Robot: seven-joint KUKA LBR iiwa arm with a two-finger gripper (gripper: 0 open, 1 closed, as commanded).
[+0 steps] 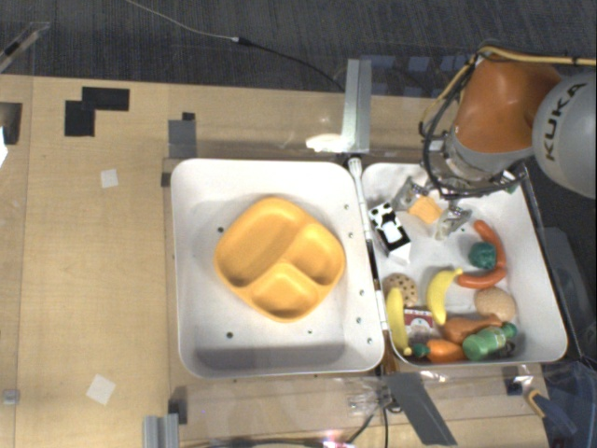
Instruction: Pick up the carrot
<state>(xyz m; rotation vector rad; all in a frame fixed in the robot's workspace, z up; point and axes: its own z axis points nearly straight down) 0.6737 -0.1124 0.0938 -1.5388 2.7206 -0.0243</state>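
Hovering over the far end of the right bin [546, 278], fingers [431, 208] spread open, gripping nothing, poised just above a pale orange wedge [425, 211]. Carrot [444, 350] lying well away at the near edge, wedged between a banana [395, 317], a green vegetable [487, 343] and a potato [494, 302]. Likely trouble: closing here on the wrong thing, or nudging crowded neighbours on descent. Yellow plate [280, 258] sitting in the left bin [191, 213].

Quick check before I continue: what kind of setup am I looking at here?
Likely a robotics lab pick-and-place bench: a KUKA arm over two white bins, toy food in one, a yellow divided plate in the other.
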